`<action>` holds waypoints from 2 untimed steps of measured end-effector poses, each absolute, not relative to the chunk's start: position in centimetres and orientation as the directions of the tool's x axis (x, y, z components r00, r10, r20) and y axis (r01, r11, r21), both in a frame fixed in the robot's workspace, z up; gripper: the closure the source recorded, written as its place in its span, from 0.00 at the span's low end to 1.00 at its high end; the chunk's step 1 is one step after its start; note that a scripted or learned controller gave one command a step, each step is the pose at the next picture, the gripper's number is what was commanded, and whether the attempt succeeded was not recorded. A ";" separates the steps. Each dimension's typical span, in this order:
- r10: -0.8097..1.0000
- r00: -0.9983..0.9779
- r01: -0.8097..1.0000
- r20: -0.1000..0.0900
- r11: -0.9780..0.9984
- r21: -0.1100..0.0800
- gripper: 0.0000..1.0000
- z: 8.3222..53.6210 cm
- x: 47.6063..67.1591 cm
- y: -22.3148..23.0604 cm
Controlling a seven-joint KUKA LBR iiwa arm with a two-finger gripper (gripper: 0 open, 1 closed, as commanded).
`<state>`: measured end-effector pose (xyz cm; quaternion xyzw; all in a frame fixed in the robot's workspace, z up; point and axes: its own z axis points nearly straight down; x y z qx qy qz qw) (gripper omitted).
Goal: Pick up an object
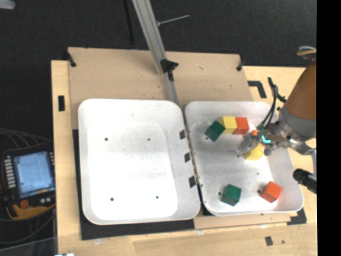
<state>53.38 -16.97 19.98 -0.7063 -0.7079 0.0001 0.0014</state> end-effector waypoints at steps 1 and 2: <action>1.000 -0.001 1.000 0.001 0.001 0.002 0.00 20.1 53.5 -17.0; 1.000 0.002 1.000 -0.002 -0.002 -0.004 0.00 14.2 53.1 -18.0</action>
